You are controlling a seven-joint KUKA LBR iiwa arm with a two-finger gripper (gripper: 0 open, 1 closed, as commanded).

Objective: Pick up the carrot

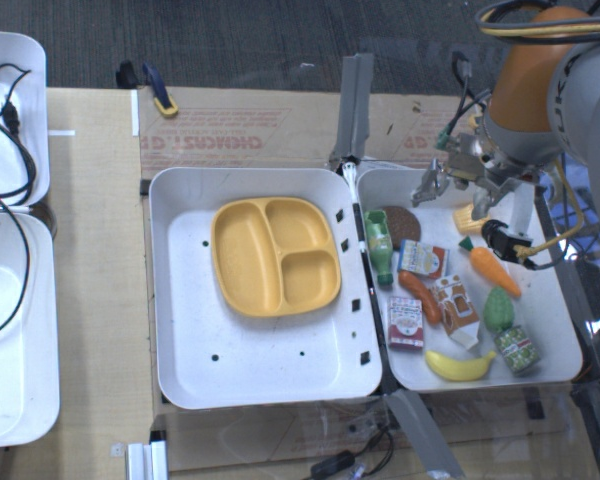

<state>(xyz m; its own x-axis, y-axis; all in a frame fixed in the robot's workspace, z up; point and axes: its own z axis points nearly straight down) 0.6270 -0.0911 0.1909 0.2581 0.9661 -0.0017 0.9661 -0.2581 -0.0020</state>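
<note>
Bench (90, 268) first: its left half carries a white bin (170, 298) with a yellow divided plate (276, 255) sitting alone near the bin's middle, so that side has bare floor all round it. The right bin (570, 353) is the crowded one. Along its left wall stands a green bottle (379, 249), a brown disc (404, 224) behind it, then a small carton (421, 259), a sausage (420, 296), a red box (406, 322) and another carton (454, 305). A banana (459, 366) lies at the near edge.

The carrot (496, 271) lies slantwise toward the right wall, about halfway along it, green leaf end pointing to the far corner. A green vegetable (498, 310) sits just beside its tip, and a tin (517, 349) beyond that near the near right corner.

The gripper (458, 180) hangs over the far edge of the right bin, near the carrot but apart from it. Whether its fingers are spread or closed I cannot tell from here.

I would judge the open room lies on the carrot's left flank; the right wall crowds the other side.
</note>
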